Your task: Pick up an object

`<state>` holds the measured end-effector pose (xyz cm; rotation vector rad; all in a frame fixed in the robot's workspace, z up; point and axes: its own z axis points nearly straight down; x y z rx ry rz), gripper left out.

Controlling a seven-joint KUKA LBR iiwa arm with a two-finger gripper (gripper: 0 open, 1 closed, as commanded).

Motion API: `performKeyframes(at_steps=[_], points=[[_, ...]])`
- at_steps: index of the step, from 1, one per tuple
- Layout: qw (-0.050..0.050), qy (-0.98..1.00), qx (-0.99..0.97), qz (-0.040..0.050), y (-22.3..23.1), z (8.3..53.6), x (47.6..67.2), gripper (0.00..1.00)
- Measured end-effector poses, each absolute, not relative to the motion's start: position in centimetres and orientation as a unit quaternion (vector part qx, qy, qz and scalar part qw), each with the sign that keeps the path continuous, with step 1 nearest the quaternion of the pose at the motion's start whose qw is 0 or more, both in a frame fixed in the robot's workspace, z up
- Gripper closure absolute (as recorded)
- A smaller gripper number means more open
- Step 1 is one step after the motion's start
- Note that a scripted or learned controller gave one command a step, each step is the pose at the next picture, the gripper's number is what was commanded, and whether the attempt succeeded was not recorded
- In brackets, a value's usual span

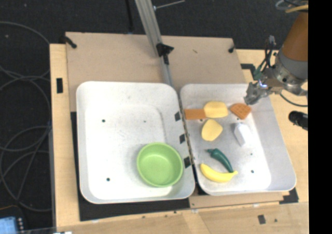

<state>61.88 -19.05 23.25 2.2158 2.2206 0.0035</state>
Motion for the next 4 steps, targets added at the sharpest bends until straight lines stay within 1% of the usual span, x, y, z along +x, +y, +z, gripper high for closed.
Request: performKeyframes(at_steps=[1,2,3,4], points=[[0.003,0.709,0.706,0.0022,-19.1,28.7,62.0,1.00],[0.000,0.709,0.705,0.0000,-13.6,27.2,62.4,1.00],[0.000,0.710,0.705,0.0007,-8.3,27.6,62.9,1.00],[0.000,0.709,0.705,-0.0005,-3.7,26.2,63.4,1.00]])
